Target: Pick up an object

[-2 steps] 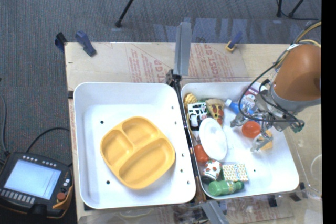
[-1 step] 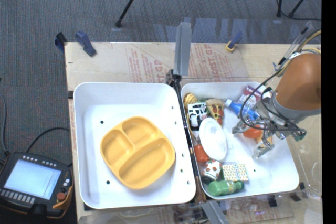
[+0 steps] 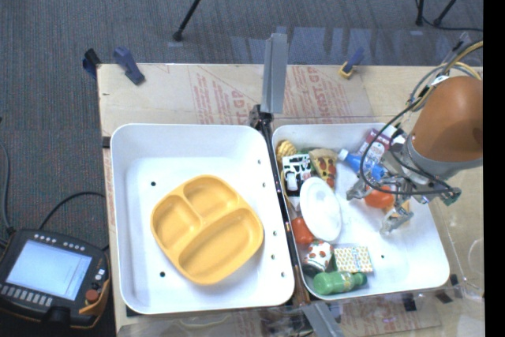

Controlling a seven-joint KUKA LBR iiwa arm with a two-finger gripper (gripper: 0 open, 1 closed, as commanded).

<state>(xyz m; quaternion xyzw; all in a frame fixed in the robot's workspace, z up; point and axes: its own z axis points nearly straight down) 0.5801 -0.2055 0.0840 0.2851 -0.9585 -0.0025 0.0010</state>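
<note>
Where the two bins meet along their shared rim, we see most of the clutter: the right bin (image 3: 430, 268) has a white oval lid (image 3: 320, 207) lying beside a black-and-white carton (image 3: 296, 170), a pizza-print piece (image 3: 324, 164), a red-and-white ball (image 3: 318, 254), a patterned block (image 3: 353, 257) and a green bottle (image 3: 341, 282) down by its near rim. We find bare white floor in that bin's near right corner and along its right wall, which is the open room on that side. In the left bin (image 3: 134, 162) we see a yellow divided plate (image 3: 207, 227) with bare floor all round it, well apart from every wall. We see the gripper (image 3: 392, 205) low over the right half of the right bin, under the arm's orange band (image 3: 450, 118). An orange object (image 3: 379, 199) lies just beside the gripper, and a blue piece (image 3: 372, 166) lies near it toward the far rim. We cannot tell whether the gripper is open or closed, nor whether it touches the orange object.
</note>
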